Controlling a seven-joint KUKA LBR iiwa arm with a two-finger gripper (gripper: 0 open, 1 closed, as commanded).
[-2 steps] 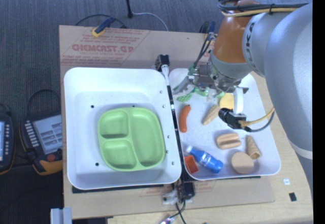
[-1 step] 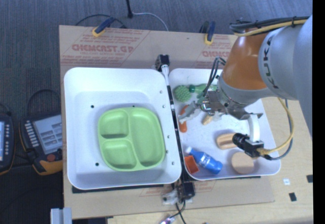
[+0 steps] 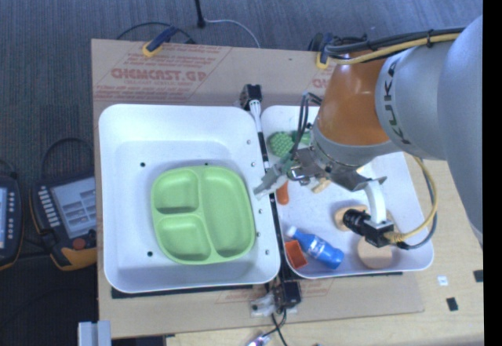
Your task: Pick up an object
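Nearest, beside the green divided plate (image 3: 202,213) and across the bin wall, lies a blue bottle (image 3: 318,249). Beyond it an orange piece (image 3: 282,195) sits just under the tool (image 3: 276,176), whose grip I cannot tell. Farther off lies a green object (image 3: 279,143).

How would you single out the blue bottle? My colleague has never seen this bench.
Look in the right white bin, along its near edge by the divider between bins. The blue bottle lies on its side there; it is the bin's one blue item, beside a tan disc.
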